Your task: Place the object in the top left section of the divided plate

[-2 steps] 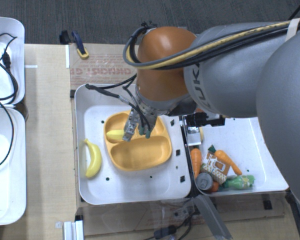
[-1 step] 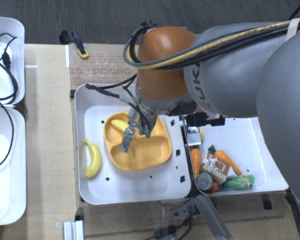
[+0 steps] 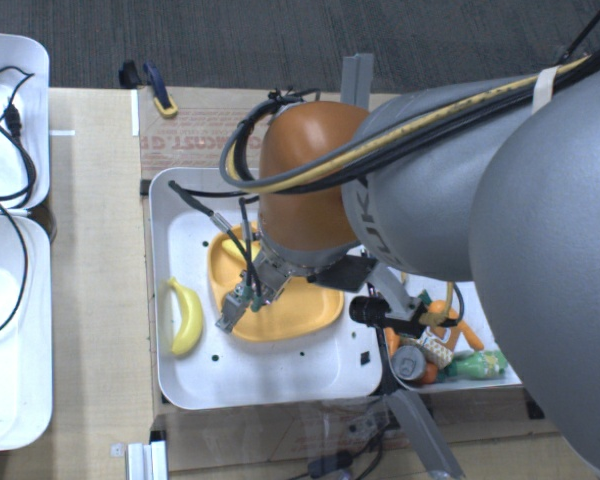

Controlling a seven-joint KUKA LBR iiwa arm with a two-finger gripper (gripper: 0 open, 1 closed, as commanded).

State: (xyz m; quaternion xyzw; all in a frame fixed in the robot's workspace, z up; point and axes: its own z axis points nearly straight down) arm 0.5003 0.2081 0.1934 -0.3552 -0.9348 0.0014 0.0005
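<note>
Gripper (image 3: 235,308) low over yellow divided plate (image 3: 310,313) at frame centre, finger state unclear, banana (image 3: 185,318) just left in white bin (image 3: 280,383)

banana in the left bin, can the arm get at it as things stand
Probably yes. The banana lies alone on the bin floor, left of the yellow plate, with nothing on top of it. The gripper hangs just beside it, over the plate's edge.

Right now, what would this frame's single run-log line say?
gripper: over yellow plate's left edge | banana: on bin floor, left of plate | placement: not yet done
</note>
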